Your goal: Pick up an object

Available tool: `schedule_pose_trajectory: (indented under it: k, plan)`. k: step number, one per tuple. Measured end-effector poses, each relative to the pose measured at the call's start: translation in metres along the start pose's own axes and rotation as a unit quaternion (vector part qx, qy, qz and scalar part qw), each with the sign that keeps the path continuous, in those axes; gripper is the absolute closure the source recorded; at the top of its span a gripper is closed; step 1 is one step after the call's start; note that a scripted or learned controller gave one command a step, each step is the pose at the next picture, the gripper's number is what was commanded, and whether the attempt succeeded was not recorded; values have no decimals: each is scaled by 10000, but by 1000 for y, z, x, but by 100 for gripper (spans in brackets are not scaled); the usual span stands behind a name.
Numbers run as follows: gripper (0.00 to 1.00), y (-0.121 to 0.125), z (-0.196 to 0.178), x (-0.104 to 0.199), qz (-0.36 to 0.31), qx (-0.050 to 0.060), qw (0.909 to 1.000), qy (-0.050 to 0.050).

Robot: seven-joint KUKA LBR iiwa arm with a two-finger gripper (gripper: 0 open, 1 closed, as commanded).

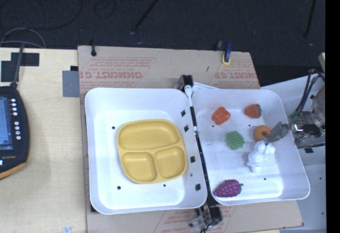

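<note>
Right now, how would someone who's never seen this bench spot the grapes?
Look in the right-hand white bin, at its front edge near the divider. The grapes are a purple bumpy bunch, lying apart from the other toys and the only purple thing there.

Red print, seen upside down, reads "CHEMCAST" on the brown cardboard sheet [159, 69] under the bins.

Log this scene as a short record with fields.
left bin: yellow divided plate
right bin: red pepper toy, orange-red toy, green bumpy toy, orange ring, white figure, purple grapes
tool: at the right bin's right side, beside the orange ring
tool grip: cannot tell
</note>
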State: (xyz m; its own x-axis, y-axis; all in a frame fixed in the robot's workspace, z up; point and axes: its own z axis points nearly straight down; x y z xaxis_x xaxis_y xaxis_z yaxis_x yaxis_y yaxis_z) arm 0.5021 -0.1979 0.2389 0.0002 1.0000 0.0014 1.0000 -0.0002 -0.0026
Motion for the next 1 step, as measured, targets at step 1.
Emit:
schedule_pose_trajectory:
  k: [1]
  plan:
    - [0,-6,-226,13,-10,-99,9999,-34]
